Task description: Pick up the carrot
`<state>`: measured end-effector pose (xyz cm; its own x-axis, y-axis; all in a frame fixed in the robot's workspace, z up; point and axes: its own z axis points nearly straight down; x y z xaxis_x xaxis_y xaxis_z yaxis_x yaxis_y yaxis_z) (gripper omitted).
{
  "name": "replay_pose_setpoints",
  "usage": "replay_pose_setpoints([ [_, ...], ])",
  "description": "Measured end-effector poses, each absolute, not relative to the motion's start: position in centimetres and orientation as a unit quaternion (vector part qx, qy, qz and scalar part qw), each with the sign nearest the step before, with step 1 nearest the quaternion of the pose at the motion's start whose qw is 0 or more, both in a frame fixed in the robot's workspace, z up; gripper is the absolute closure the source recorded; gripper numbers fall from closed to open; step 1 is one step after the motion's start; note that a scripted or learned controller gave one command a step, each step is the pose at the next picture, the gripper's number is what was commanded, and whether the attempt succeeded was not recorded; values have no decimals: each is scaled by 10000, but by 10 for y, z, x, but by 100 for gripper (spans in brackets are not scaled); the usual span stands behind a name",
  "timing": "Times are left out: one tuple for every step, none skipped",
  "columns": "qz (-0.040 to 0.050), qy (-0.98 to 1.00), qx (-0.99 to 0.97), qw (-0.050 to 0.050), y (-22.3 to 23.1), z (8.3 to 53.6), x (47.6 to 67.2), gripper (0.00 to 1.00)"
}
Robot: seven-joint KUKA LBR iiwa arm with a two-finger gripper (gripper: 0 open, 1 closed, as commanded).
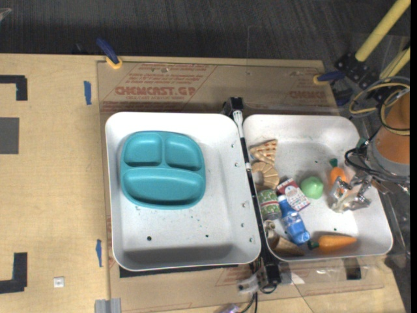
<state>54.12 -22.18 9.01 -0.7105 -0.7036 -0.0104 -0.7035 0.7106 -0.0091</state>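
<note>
While carrot (pixel 337 242) lies lengthwise left-right, green end left, pincer (pixel 345 197) state unclear, hovering above-right bin (pixel 374 222).

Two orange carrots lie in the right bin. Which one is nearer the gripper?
The upper carrot, right beside the gripper near the green ball. The other carrot lies along the bin's front edge, farther away.

The arm (pixel 391 142) is grey with a broad orange band above the wrist, the orange section rounded and smooth. Black cables loop around it just below the band (one curls out toward the bins). The gripper (pixel 344 197) is a small cluster of bare silvery metal parts, shiny and angular, its details too fine to make out.
</note>
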Motion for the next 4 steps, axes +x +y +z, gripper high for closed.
replay_pose_setpoints([
  [-30, 9249, -3801, 52, -223, 89, 540, 0],
  [-28, 9357, -3526, 68, -162, 90, 522, 0],
  [-26, 9485, -3168, 81, -211, 90, 529, 0],
  [0, 9915, -1300, 62, -221, 89, 525, 0],
])
